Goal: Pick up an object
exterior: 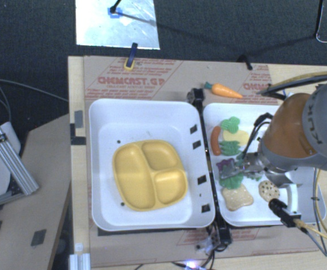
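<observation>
Bright, even overhead light; both white bins (pixel 146 108) slightly washed out. Glare on a shiny sheet (pixel 117 16) above. Soft, slightly blurry picture throughout.

— What can you read from up there?

— On the brown sheet (pixel 152 75) that covers my worktop, red print behind the left bin (pixel 146 165) reads roughly "CHEMCAST GP". The last letters are blurry.

— Anything else?

— The same red print repeats behind the right bin (pixel 239 218), beside the carrot (pixel 224 90), but there I make out only its opening letters. On my own arm (pixel 321 131), dark letters near the right bin look like "KU"; the rest is cut off.
</observation>
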Motion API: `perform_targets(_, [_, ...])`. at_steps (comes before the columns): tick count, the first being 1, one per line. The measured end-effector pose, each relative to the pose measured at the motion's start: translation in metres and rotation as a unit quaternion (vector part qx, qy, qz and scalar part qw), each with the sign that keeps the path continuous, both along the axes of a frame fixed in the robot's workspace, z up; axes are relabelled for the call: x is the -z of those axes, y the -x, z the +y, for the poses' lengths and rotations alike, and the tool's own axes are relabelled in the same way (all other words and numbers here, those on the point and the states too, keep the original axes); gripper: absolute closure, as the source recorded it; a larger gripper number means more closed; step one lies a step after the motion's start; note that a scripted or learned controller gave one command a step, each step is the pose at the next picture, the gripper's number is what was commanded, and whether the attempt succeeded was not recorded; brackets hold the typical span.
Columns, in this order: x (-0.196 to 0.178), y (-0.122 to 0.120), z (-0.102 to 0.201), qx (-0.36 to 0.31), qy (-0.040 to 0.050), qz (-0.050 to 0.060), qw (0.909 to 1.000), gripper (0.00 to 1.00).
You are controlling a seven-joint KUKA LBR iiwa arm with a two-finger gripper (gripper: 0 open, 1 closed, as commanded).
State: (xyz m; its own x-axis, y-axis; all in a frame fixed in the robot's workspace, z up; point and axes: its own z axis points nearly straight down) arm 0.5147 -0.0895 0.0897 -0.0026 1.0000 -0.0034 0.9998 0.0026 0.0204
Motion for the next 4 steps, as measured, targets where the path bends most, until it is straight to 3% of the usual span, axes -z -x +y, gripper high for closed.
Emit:
perform_targets(1, [-0.013,-0.002,-0.002,0.001,0.001,-0.002,1.0,1.0])
perform_targets(2, [-0.1,-0.057,0.101,-0.007,-0.0038,0.003,1.0,1.0])
perform_targets(3, [-0.095,-0.053,0.093,0.0,-0.0017,0.009,1.0,0.0])
perform_targets(4, [-0.106,-0.053,0.093,-0.003,-0.0018,0.008,1.0,1.0])
